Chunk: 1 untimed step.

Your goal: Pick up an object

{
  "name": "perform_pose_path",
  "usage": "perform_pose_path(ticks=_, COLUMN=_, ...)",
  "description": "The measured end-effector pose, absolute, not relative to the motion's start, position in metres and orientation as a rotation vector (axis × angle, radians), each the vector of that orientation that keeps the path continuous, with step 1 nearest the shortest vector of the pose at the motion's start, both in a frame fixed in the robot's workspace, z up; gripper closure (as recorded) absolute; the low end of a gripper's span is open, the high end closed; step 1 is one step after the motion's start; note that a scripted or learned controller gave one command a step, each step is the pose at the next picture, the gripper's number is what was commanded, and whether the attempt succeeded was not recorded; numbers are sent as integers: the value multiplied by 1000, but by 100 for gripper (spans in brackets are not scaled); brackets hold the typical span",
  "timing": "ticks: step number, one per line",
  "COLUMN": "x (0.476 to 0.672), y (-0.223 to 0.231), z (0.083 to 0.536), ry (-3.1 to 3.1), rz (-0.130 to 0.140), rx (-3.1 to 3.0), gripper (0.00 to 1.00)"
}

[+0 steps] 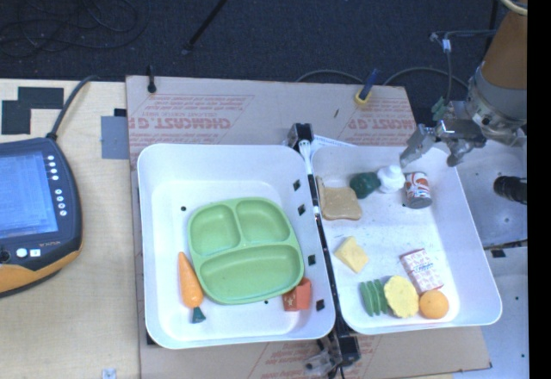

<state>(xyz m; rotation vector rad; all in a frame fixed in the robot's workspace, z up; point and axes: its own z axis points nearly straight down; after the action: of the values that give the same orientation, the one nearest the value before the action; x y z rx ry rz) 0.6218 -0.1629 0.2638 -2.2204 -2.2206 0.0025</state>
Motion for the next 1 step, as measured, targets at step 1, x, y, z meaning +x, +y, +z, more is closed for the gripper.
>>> perform_pose_path(ticks=1, x=637, y=-131, z=197, ry=-2218, rz=7, rx=-2212, gripper=0)
